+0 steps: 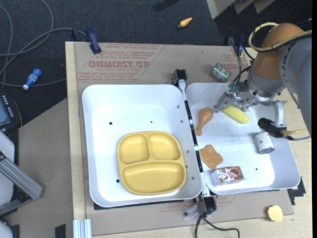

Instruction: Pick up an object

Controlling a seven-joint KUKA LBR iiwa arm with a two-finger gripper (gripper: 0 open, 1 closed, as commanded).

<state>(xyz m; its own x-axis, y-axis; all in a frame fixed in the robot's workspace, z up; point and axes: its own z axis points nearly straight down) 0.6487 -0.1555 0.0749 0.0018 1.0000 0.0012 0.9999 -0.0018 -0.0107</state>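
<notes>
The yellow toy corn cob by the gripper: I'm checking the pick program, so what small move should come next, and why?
Probably a short straight descent: the gripper sits at the left end of the yellow toy corn cob in the right white bin, with nothing visibly between its fingers.

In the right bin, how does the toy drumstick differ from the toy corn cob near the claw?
The drumstick is orange-tan with a bulbous top tapering to a thin end; the corn cob is bright yellow and evenly stubby. The drumstick lies against the bin's left wall, pointing down the picture; the corn cob lies slantwise further right, right beside the claw. Both are toy foods lying flat in the right bin.
</notes>
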